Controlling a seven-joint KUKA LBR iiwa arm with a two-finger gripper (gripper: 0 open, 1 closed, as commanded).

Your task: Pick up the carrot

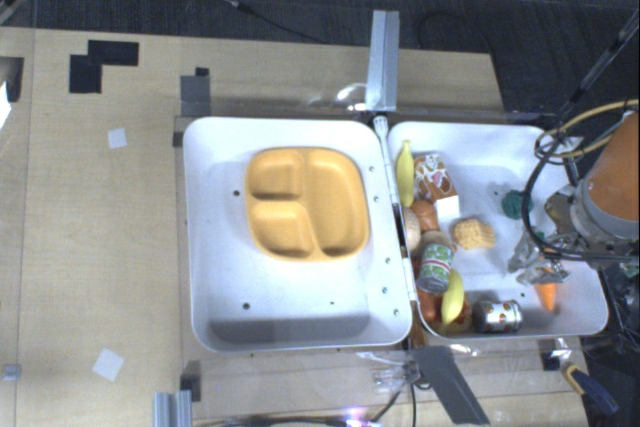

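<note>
Carrot in right white bin; wooden bench, dark floor.

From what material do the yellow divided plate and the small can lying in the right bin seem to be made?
The yellow plate looks like molded plastic: one even matte colour, soft rounded dividers, no glare. The can looks like metal, since its side is silvery with bright reflections; it is too small to be certain.

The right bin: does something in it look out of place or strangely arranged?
Nothing looks spilled or damaged. Most items crowd against the left wall of the right bin; a can lies on its side. The carrot sits apart, just under the gripper.
</note>
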